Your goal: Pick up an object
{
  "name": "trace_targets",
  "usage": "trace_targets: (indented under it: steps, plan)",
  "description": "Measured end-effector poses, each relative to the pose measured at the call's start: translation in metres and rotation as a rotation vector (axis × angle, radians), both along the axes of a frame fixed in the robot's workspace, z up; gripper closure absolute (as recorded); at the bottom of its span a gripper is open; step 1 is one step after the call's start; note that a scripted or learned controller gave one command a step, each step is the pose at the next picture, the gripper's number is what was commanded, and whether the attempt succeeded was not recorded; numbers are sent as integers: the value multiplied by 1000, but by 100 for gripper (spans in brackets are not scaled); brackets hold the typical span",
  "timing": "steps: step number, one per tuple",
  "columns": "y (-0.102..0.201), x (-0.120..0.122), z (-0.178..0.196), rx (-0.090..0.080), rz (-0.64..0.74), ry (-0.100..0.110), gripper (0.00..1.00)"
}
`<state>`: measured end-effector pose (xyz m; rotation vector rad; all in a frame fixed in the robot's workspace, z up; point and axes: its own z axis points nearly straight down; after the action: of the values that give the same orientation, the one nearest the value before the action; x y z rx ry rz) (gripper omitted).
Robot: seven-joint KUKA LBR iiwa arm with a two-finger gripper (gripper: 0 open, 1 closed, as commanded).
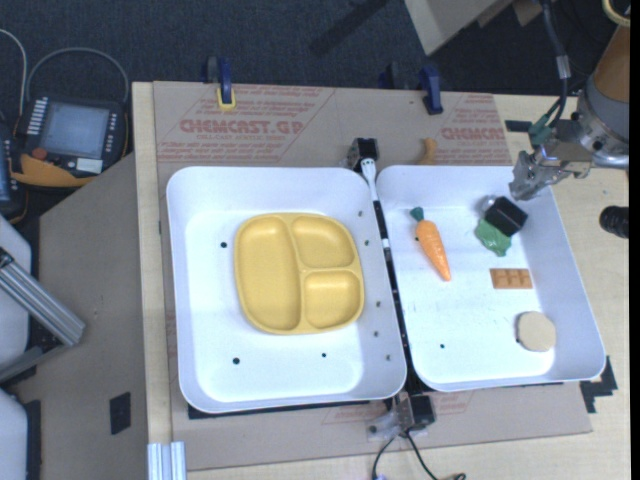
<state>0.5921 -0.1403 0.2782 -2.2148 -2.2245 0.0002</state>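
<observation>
My gripper point(526, 184) hangs over the far right corner of the right bin point(470, 363), with nothing seen between its fingers. Just below and left of it a small black block point(504, 214) rests against a green piece point(491, 237). An orange toy carrot point(433, 247) with a green top lies left of them. A brown rectangular cracker point(511, 279) and a round beige cookie point(536, 331) lie nearer the front right.
The left bin point(200, 358) holds a yellow divided plate point(298, 271). Clamps point(225, 81) hold the cardboard base at the back edge. A pendant with a screen point(72, 133) sits off the bench to the left.
</observation>
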Motion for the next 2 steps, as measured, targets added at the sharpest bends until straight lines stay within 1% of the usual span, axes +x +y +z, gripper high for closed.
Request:
trace_targets:
  steps: [2]
  plan:
    - [110, -52, -21, 1, 1, 3, 100]
